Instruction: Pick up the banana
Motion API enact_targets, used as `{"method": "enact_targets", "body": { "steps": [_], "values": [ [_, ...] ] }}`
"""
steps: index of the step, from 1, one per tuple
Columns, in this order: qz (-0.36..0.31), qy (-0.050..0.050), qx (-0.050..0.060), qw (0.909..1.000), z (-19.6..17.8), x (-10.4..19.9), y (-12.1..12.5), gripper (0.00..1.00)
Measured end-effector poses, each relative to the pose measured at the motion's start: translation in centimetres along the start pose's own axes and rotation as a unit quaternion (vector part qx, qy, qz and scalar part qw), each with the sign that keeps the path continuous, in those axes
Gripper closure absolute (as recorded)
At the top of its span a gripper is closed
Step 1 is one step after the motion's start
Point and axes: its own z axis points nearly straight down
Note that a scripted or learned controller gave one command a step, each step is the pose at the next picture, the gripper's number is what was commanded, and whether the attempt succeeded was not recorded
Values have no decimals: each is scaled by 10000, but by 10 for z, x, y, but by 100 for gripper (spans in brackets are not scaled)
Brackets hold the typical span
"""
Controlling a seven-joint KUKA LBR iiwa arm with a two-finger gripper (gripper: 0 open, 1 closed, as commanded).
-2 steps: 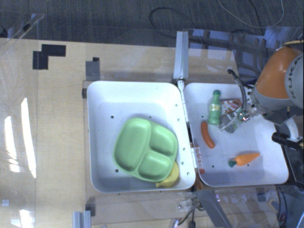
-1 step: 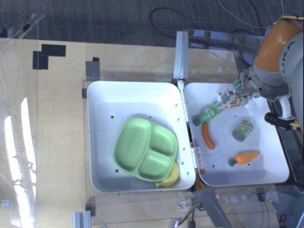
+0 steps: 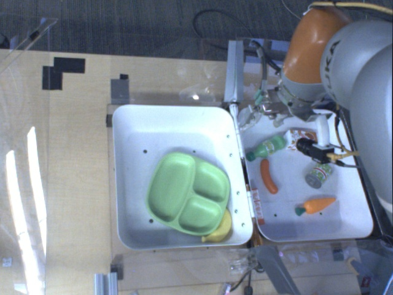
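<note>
The yellow banana [image 3: 218, 230] lies in the left bin [image 3: 132, 183] at its near right corner. Much of it is tucked under the edge of a green divided plate [image 3: 187, 192]. My gripper [image 3: 258, 110] hangs over the far left corner of the right bin [image 3: 356, 223], close to the wall between the two bins. It is well away from the banana, which is in the other bin, toward the near side. Nothing shows in the gripper.
The right bin holds a green bottle [image 3: 268, 147], a red sausage [image 3: 269, 177], a carrot [image 3: 317, 206], a tin can [image 3: 319, 174] and a small packet [image 3: 304, 136]. The grey arm with its orange band [image 3: 310, 39] covers that bin's far right side.
</note>
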Motion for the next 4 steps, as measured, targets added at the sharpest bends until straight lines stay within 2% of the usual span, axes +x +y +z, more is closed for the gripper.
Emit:
{"method": "enact_targets", "body": {
  "steps": [1,2,3,4],
  "values": [
    [68,0,12,10000,1,3,-96,0],
    [1083,-8,20,9941,2,-45,-60,0],
    [749,-1,24,9972,57,-45,-105,0],
    [1155,-7,-3,9933,92,-87,-72,0]
  ]
}}
